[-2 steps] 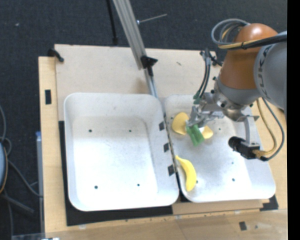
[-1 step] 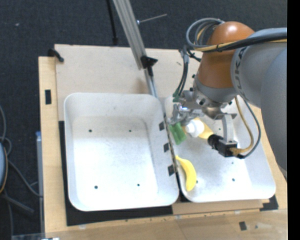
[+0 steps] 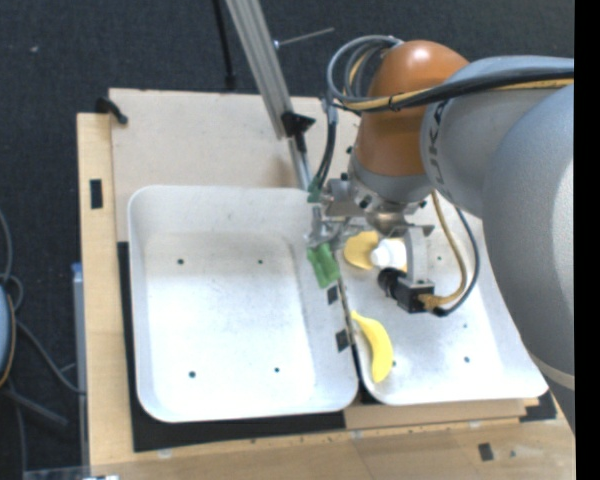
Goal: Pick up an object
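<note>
My gripper (image 3: 323,240) hangs below the orange wrist band, over the rim where the two bins meet. A small green object (image 3: 324,266) sticks out from between its fingertips, tilted, and the gripper is shut on its upper end. In the right bin (image 3: 480,353) a yellow banana-shaped object (image 3: 374,347) lies near the front left corner. A second yellow piece (image 3: 359,251) with a white part (image 3: 386,257) lies just right of the gripper, partly hidden by the wrist.
The left bin (image 3: 150,298) lies to the left of the gripper. A slanted metal strut (image 3: 263,63) rises at the back, close to the wrist. Cables and a black connector (image 3: 407,294) hang from the arm over the right bin.
</note>
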Controlling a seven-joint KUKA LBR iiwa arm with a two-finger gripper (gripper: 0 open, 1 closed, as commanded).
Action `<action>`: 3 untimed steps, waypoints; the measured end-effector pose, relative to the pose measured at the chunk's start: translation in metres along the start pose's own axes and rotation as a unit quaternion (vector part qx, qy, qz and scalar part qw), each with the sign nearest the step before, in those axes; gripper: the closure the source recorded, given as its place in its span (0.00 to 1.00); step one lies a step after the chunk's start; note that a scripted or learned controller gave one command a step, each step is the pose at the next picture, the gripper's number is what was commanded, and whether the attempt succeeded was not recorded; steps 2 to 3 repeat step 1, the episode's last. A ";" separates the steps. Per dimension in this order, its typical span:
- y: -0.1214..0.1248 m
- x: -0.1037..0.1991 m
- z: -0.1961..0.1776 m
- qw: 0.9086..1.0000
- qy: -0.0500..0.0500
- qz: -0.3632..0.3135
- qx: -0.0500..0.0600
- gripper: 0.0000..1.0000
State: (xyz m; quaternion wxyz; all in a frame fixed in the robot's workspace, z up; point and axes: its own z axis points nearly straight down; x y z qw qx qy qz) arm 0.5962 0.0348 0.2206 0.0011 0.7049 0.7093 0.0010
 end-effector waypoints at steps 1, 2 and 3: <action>0.019 0.053 -0.001 1.000 0.001 -0.001 0.001 1.00; 0.019 0.053 -0.001 1.000 0.001 -0.001 0.001 1.00; 0.019 0.053 -0.001 1.000 0.001 -0.001 0.001 1.00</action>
